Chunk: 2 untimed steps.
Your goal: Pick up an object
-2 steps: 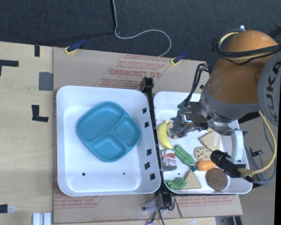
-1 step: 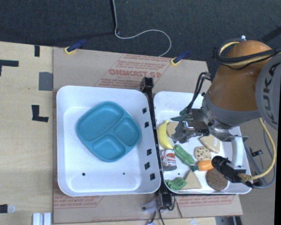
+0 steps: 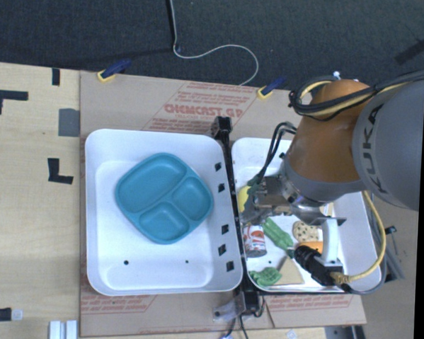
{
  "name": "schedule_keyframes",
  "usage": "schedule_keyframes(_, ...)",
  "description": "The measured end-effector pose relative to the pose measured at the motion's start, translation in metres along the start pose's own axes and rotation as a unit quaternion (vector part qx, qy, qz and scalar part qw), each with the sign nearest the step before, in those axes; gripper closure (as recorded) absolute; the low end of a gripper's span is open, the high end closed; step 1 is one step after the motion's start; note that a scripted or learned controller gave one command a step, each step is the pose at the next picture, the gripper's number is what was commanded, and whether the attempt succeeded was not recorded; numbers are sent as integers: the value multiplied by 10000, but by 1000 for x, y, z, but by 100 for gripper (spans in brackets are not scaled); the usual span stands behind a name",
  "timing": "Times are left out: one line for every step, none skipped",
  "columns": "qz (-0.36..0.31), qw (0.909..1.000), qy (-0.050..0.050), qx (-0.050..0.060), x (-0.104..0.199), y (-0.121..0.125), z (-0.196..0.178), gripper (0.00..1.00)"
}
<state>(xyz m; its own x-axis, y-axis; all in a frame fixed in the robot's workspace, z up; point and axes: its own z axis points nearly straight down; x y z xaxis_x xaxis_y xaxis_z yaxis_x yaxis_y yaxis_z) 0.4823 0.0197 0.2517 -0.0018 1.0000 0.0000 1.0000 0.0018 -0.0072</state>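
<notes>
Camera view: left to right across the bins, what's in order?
Left bin rim → blue divided plate → black divider clips → small can → green item → cookie → right bin wall.

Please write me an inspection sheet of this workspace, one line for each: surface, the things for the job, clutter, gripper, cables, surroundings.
Surface: two white bins side by side, left bin and right bin, on a cardboard sheet over a wooden bench.
Job's things: the left bin holds a blue divided plate; the right bin holds a small can, green pieces, a spotted piece.
Clutter: nothing seen.
Gripper: the gripper is low over the right bin, hidden under the arm's wrist; fingers not readable.
Cables: a white cable loops on dark floor; a yellow cable runs along the arm.
Surroundings: blue clamps at the cardboard's far edge.
</notes>
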Motion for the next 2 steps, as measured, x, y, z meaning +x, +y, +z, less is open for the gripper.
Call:
schedule_keyframes(13,10000,-4,-45,-23,1,-39,100)
schedule_keyframes(9,10000,-7,-10,-28,52,17,100)
